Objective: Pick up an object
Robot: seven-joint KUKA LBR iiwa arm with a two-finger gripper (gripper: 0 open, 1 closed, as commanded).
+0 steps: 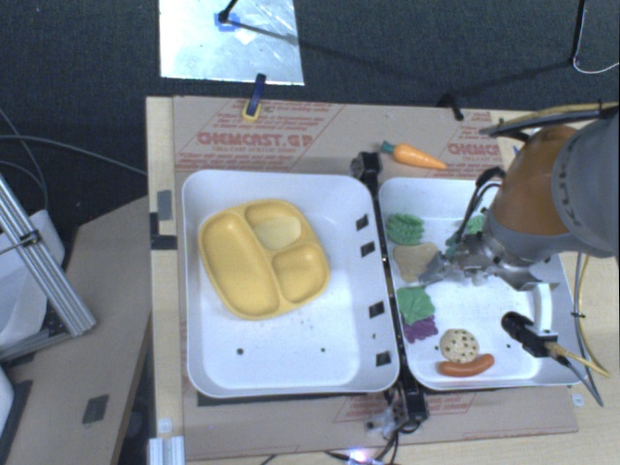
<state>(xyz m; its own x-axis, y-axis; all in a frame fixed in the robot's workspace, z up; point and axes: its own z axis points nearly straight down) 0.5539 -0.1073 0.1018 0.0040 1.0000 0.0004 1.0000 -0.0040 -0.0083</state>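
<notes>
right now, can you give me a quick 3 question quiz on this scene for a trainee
1. True or false: the yellow divided tray lies in the right bin.
2. Which toy lies outside both bins? A) cookie B) carrot C) sausage
3. Fill in: the purple toy lies just below a ____ leafy piece.

Key: 1 false, it lies in the left bin; 2 B; 3 green.
</notes>
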